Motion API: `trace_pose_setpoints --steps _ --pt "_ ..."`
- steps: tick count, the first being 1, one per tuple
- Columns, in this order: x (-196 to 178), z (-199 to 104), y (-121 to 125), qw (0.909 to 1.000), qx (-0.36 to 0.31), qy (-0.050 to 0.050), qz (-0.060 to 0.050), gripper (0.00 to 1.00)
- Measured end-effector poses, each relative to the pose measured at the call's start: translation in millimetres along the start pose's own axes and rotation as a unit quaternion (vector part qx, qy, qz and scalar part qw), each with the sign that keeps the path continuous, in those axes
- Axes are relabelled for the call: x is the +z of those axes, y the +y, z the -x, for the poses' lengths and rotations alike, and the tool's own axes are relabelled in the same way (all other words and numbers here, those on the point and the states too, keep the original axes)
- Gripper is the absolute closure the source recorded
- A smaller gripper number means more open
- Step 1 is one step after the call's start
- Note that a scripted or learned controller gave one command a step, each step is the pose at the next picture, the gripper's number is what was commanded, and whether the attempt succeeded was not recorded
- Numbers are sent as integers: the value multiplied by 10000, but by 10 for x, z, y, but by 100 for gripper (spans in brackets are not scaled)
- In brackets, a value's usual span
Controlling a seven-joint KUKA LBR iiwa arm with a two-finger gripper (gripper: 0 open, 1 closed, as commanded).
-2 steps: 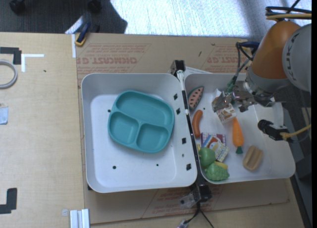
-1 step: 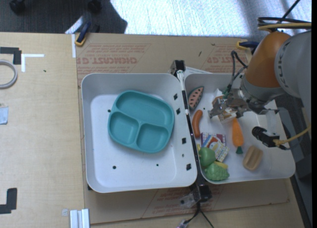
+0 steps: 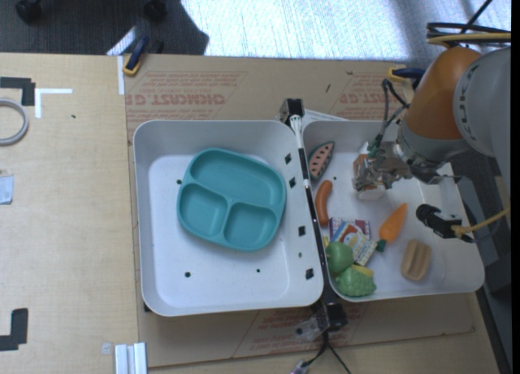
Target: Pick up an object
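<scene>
My gripper (image 3: 370, 177) hangs low over the upper middle of the right bin (image 3: 467, 279), reaching in from the right under the orange band of the arm. Directly under its tip is a small pale shape that I cannot identify. Around it lie toy foods: a watermelon slice (image 3: 320, 158) to the upper left, an orange-red sausage (image 3: 323, 201) to the left, an orange carrot (image 3: 393, 223) to the lower right, a tan bun (image 3: 416, 260), a colourful small box (image 3: 350, 233), and green vegetables (image 3: 348, 271) at the front.
The left bin (image 3: 154, 226) holds a teal divided plate (image 3: 231, 199). A black clip (image 3: 292, 110) sits at the top of the wall between the bins. Cables run along the arm at the right. Cardboard lies under both bins.
</scene>
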State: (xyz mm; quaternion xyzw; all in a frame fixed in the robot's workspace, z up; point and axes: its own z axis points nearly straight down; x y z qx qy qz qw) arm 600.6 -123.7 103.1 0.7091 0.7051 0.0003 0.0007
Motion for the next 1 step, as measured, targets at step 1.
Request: trace_pose_setpoints --steps 1 --pt "-1352 -447 -375 10000 -36 -3 -3 100"
